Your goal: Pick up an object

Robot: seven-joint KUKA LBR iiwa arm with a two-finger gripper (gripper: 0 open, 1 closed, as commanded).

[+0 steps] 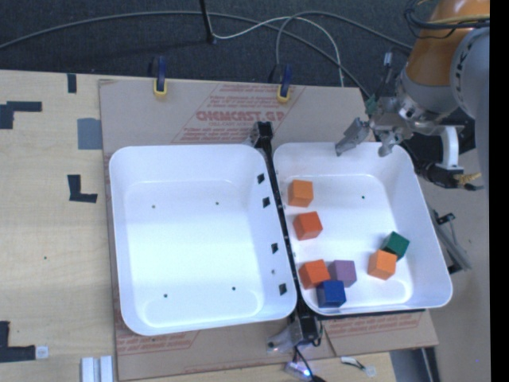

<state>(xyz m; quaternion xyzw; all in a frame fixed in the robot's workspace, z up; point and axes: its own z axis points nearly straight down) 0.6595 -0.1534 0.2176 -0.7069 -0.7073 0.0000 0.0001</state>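
Note:
Several small blocks lie in the right bin (413, 183). An orange block (301, 192) sits near the bin's left wall, with a darker orange block (308, 225) just below it. Toward the front sit another orange block (314, 273), a purple block (343, 272) and a blue block (332, 294). At the right are a green block (396, 244) and an orange block (382, 264). My gripper (367, 140) hangs open over the right bin's back edge, its two grey fingers spread, with nothing between them. It stands well apart from every block.
The left bin (127, 213) sits beside the right one, joined by a black divider with clips (274, 213). Cables (318, 38) run along the back of the bench. Two clamps (161, 79) hold the cardboard sheet under the bins.

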